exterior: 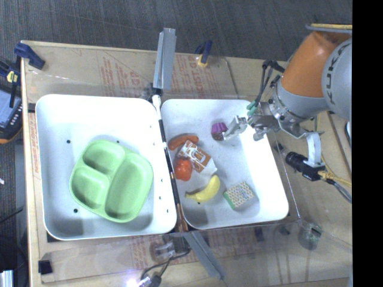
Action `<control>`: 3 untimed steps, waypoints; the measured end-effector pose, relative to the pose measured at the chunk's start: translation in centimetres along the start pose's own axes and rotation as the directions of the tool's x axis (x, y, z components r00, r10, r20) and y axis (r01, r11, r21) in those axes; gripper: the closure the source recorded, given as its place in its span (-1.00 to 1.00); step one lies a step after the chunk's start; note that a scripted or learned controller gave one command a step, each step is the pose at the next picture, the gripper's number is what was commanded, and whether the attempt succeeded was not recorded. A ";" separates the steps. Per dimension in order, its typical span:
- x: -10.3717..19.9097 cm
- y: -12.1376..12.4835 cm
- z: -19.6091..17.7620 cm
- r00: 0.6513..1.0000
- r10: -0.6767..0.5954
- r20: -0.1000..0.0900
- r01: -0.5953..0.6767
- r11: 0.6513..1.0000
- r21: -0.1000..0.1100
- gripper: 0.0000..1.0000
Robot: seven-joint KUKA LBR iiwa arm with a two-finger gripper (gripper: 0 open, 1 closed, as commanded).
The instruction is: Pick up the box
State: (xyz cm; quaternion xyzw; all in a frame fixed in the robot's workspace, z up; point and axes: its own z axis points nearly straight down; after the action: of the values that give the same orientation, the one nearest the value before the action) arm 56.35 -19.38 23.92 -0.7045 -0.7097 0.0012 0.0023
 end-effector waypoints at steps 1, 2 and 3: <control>-1.5 9.4 6.8 0.999 -0.036 0.000 0.036 0.999 -0.002 -1.00; -1.5 7.9 14.7 0.991 -0.135 0.000 0.135 0.991 -0.003 -1.00; -0.3 -0.6 9.9 0.946 -0.324 0.002 0.324 0.946 -0.002 -1.00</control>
State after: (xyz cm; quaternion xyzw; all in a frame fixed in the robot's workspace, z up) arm 55.69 -19.63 14.00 -0.5782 -0.8159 0.0004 0.0012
